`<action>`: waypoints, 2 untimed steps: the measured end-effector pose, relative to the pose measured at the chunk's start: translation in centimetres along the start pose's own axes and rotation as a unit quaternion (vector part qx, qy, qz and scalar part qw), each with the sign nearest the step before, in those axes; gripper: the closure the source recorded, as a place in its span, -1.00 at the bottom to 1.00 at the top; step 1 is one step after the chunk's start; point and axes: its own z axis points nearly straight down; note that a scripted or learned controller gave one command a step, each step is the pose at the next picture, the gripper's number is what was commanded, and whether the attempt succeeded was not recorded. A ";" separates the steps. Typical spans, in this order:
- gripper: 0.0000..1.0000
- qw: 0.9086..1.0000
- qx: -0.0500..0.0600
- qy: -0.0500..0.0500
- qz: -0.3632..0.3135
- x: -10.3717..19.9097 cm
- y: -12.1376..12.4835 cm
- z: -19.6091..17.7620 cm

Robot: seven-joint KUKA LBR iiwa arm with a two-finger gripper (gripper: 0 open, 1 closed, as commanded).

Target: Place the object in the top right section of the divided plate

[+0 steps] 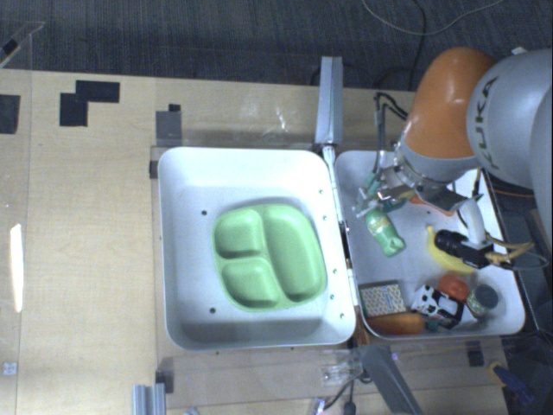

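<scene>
Item: green bottle (386, 234), lying upper-left in rt bin (408, 268). Gripper (378, 195) just above its cap end, prob. lining up pick; grip state: can't tell. Divided plate (268, 253) centred in left bin (186, 197), ready for drop.

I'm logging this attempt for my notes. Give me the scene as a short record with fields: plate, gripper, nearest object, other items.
plate: green divided plate in the left bin, no object on it
gripper: gripper over the right bin, near its far-left part
nearest object: green bottle, lying just below the gripper in the view
other items: banana, patterned sponge, orange item, all in the right bin
</scene>
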 end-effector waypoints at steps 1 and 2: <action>1.00 1.000 0.000 0.001 0.012 10.7 1.8 -2.1; 1.00 1.000 0.001 0.001 -0.003 17.9 5.8 -4.6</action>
